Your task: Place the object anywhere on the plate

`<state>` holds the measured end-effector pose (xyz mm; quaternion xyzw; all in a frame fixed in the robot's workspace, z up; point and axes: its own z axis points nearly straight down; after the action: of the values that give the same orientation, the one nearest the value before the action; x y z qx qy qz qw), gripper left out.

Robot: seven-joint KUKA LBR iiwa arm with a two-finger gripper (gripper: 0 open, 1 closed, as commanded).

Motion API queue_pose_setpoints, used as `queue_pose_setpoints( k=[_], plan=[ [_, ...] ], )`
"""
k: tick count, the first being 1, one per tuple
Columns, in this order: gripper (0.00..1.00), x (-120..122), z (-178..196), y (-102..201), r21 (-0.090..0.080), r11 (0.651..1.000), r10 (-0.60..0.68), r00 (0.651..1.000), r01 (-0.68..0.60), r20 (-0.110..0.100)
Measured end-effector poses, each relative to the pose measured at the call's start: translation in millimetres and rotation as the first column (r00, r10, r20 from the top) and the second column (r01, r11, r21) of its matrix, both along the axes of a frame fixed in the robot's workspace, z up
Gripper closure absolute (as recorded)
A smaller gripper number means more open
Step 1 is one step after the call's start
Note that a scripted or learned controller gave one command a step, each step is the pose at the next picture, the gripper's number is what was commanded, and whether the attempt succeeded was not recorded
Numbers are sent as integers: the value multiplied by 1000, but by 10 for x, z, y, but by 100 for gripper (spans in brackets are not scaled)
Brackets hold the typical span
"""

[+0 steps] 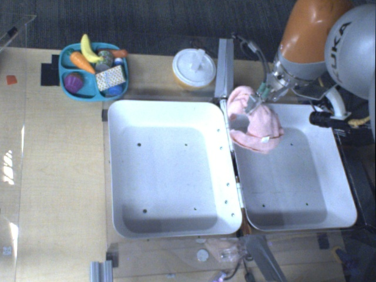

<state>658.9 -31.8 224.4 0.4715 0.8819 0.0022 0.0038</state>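
Pink cloth [254, 121], soft and crumpled into loose folds, lies bunched in the far left corner of the right bin [305, 187], draped partly against the divider between the two bins, with a small white tag showing at its lower edge. The grey arm [346, 46], smooth and rounded with a glossy orange band, reaches in from the right, and its gripper [258, 101] sits right on top of the cloth's upper folds. Whether the jaws are clenched on the fabric or released cannot be told; their tips are lost against the pink folds.

Left of the jaws lies the left bin [170, 169], a shallow white tray with rounded corners and a few small dark holes in its flat floor. Both bins rest on a pale wood-grain surface [53, 175].

Beyond and left of the jaws stands a round white lidded container [194, 67] with a yellowish rim. Farther left still is a blue plastic plate [93, 71] with compartments, holding small toy foods: a yellow banana [89, 49], an orange carrot [81, 61] and a purple piece [73, 82].
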Motion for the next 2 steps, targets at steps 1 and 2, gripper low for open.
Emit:
queue_pose_setpoints(
  k=[1,2],
  plan=[
    [100,-13,102,501,-3,920,391,920,-391,3],
    [100,-36,155,969,-7,694,720,694,-720,3]
  ],
)
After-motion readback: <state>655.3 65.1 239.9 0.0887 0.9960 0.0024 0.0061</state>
